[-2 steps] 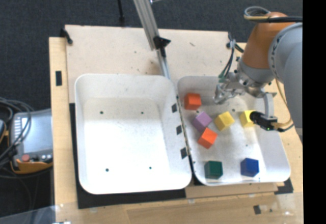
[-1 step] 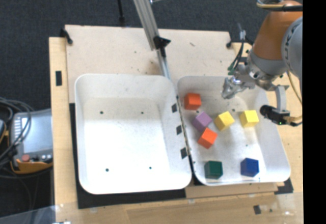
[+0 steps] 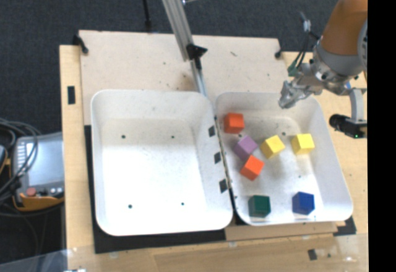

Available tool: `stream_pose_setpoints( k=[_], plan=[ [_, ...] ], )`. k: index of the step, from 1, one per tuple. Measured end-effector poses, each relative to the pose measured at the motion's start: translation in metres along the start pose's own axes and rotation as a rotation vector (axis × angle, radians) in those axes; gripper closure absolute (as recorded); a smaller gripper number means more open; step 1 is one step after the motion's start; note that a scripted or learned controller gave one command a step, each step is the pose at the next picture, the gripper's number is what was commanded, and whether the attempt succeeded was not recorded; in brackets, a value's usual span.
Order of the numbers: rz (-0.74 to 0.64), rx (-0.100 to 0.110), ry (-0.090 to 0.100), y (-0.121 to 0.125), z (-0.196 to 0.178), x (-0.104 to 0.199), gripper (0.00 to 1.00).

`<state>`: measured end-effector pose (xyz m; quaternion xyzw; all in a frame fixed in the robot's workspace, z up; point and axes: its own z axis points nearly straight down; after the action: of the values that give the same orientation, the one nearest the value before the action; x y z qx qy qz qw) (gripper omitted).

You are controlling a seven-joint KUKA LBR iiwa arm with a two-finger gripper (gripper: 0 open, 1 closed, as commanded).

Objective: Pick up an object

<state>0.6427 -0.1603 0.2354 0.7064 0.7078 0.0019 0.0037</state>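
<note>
Several coloured cubes lie in the right bin: an orange cube at the back left, a purple cube, a second orange cube, two yellow cubes, a green cube and a blue cube at the front. My gripper hangs over the bin's back edge, to the right of the back orange cube and above the yellow ones. Nothing shows between its tips.
The left bin sits beside the right one, with a divider strip between them. A slanted aluminium post rises from the bench behind the bins. A grey control box lies off the bench's left side.
</note>
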Motion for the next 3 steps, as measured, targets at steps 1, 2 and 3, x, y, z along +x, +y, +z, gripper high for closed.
stream_pose_setpoints(
  k=[1, 2, 3],
  plan=[
    [-0.004, 0.006, 0.003, -0.001, -0.011, 0.048, 1.0],
    [-0.003, 0.008, 0.003, -0.008, -0.002, 0.093, 1.0],
    [-0.003, 0.009, 0.003, -0.013, 0.003, 0.136, 1.0]
  ],
)
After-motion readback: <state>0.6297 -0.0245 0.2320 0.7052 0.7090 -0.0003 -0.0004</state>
